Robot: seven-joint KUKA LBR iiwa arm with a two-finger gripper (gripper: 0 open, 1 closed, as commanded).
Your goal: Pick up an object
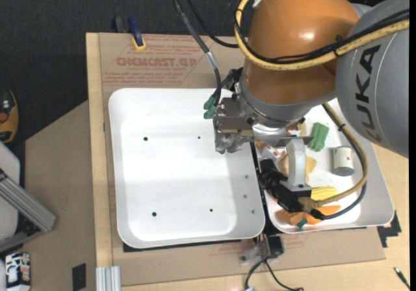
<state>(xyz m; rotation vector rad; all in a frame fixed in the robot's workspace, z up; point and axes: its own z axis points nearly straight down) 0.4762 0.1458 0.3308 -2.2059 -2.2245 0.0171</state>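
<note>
Orange band (296, 30) of the arm sits closest to me, a big glossy dome in the upper right of my feed. The grey arm (390, 75) runs off behind it to the right edge, with part of the KUKA lettering showing. Below the dome I've got the gripper (224, 143), a metal block hanging right over the seam where the two bins meet, on the right-hand edge of the left bin (117, 153).

From this slant I can't tell whether it's open or closed, and I can't make out anything held in it. I also can't say whether it's touching the bin floor or hanging just above it.

The candidates for the pick are all over in the right bin (383, 208), much of which is covered by the arm. I see a green piece (318, 136) near the upper part, just beside the wrist. A grey cylinder (342, 160) is a little lower and further right. Down toward the front rim a yellow piece (325, 192) lies just above an orange piece (311, 219), the two close together. None of them is touching the gripper as far as I can see.

Both bins sit on a cardboard sheet (149, 59) with red print. A small blue and yellow clamp (136, 35) is at its far edge.
</note>
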